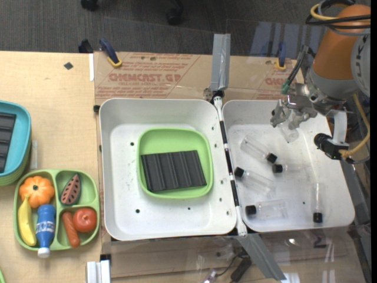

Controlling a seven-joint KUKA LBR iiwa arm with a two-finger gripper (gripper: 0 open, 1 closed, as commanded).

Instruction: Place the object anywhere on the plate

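Observation:
A green square plate (pixel 147 145) lies in the middle of the left bin (pixel 118 128). A dark grey ridged block (pixel 174 170) rests on it. Several clear vials with black caps lie scattered in the right bin (pixel 336 181). One vial (pixel 257 149) is near the centre, another vial (pixel 268 207) is at the front, and a third vial (pixel 317 202) is at the front right. My gripper (pixel 287 121) hangs over the right bin's back part, pointing down. A pale translucent piece (pixel 290 135) shows just below it; what it is stays unclear.
A metal post (pixel 221 63) stands behind the rim between the bins. Left of the bins are a teal tray (pixel 15 140) and a green divided tray (pixel 56 208) with toy food. Brown cardboard (pixel 153 75) lies behind the left bin.

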